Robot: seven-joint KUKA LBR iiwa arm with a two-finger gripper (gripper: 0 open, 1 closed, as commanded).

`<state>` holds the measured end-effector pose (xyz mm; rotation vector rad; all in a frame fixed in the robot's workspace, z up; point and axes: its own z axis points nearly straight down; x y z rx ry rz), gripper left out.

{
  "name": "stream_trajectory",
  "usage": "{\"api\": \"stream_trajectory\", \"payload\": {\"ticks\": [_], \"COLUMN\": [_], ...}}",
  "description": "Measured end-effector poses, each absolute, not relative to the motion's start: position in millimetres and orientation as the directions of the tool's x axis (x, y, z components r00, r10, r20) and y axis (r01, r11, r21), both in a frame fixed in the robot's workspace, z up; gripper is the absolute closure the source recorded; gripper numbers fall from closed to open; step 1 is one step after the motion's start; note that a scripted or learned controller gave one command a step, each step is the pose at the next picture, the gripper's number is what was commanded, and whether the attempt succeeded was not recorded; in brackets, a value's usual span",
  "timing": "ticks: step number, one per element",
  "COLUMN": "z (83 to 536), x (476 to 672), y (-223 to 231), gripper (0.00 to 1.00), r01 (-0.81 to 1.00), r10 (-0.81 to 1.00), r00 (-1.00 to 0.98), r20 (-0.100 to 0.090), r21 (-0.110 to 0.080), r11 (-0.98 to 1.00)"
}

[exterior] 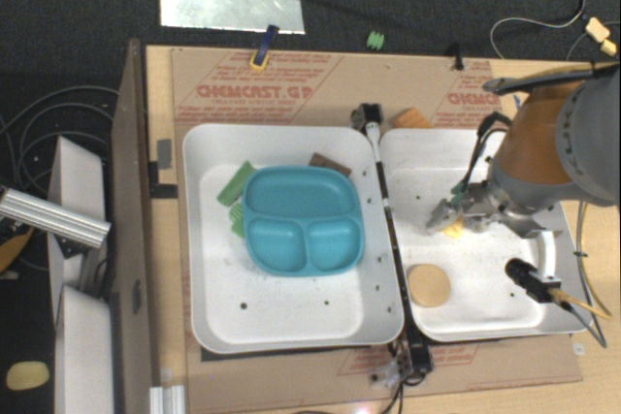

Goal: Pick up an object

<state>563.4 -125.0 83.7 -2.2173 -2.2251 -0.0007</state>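
So, biggest first: a brown board (291, 92) with red print is laid across the bench, and the two white bins are set on it side by side. The left bin (291, 310) is mostly taken up by a blue tray (301, 218) with three compartments, sat roughly in the middle. The right bin (427, 172) is where the arm (553, 150) is reached in from the right, orange band and all, bent down over the bin's middle.

A tan disc (428, 285) is lying flat near the right bin's front left corner, well apart from everything else. In the left bin, green pieces (234, 181) are tucked against the tray's left edge, partly hidden under it. A brown block (330, 164) is poking out from behind the tray's far rim. An orange bit (411, 119) is left on the board just behind the right bin, outside it.

The gripper (448, 216) is pointed down and left, low over the right bin's floor. A yellow piece (453, 230) is seen right under its tip, touching or nearly so. Whether the gripper is open or closed can't be made out, tbh, and nothing is visibly held.
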Motion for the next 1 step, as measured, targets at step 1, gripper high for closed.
{"api": "stream_trajectory", "payload": {"ticks": [1], "z": [95.1], "x": [564.6], "y": [-125.8], "gripper": [1.0], "r01": [1.0], "r10": [1.0], "r00": [-0.004], "r20": [-0.001], "r21": [0.004], "r11": [0.004]}}
